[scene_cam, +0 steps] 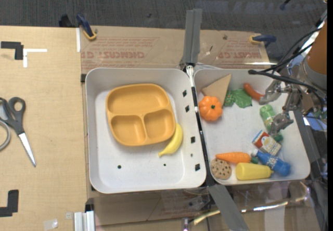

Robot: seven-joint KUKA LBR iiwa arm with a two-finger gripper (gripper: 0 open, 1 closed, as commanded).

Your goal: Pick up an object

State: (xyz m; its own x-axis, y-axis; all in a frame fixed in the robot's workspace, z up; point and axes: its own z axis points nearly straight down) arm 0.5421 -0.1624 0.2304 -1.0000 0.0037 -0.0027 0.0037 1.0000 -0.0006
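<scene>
My gripper hangs over the right side of the right bin, its two metal fingers spread open. One finger is toward the back and the other toward the front. A pale green object lies in the bin just left of the gap between them, not held. Close by are a small orange-red pepper and a small printed carton. Nothing sits between the fingers.
The right bin also holds an orange pumpkin, a tan wedge, green leaves, a carrot, a cookie, a yellow piece and a blue piece. The left bin holds a yellow divided plate and a banana. Scissors lie far left.
</scene>
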